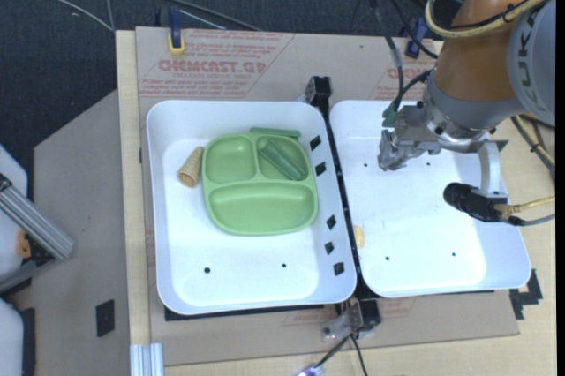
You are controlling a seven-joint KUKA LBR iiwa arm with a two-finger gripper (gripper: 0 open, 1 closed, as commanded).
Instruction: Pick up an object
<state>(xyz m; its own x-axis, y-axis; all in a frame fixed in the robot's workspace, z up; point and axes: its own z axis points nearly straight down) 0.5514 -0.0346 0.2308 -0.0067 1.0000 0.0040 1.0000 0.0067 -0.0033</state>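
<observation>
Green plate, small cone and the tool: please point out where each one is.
Green plate [259, 208]: camera view, on its large front compartment.
Small cone [190, 166]: camera view, on its middle.
Tool [395, 155]: camera view, on its lower tip.

Both white bins [256, 286] looked like smooth, faintly glossy plastic, and so did the green divided plate [256, 206] (a softer sheen there). Under them the board [221, 56] was matt brown cardboard; the arm's orange band [481, 39] shone.
</observation>
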